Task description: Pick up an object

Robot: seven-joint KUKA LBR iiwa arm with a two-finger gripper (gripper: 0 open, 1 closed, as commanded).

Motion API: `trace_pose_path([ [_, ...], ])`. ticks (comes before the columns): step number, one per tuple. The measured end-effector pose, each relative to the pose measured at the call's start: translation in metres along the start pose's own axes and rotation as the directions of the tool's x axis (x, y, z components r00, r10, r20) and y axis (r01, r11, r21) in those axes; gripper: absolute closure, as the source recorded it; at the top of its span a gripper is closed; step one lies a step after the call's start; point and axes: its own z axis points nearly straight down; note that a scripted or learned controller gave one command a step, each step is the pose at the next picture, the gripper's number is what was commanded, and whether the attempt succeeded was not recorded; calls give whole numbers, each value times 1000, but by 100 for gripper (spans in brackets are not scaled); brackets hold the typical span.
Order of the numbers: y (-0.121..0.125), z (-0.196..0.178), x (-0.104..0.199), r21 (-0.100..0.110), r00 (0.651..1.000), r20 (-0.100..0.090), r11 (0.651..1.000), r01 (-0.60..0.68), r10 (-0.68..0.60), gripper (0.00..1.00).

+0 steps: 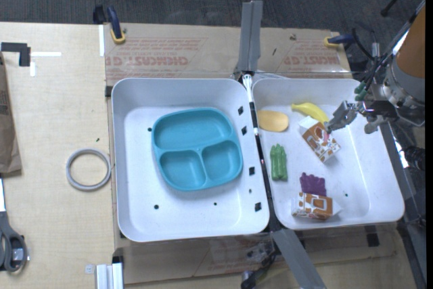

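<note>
The right bin (369, 196) holds several small items: a yellow banana (309, 109), a tan oval piece (272, 120), an orange-and-white carton (321, 143), a green vegetable (278, 162), a purple grape bunch (312, 182) and a second carton (314, 206). My gripper (354, 120) hangs over the bin's upper right part, open, with nothing between its fingers. Its left fingertip (336, 120) is just right of the banana and above the orange-and-white carton.
A blue divided plate (197, 147) lies in the left bin (128, 145). On the wooden bench to the left sit a tape ring (88, 168) and scissors (11, 247). A grey divider post (249, 37) stands between the bins at the back.
</note>
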Motion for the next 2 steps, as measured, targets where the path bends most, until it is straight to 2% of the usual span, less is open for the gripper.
trace_pose_path([
  [1,64,95,-4,0,991,0,991,-130,130,0],
  [2,70,179,-8,-2,987,0,987,-162,162,0],
])
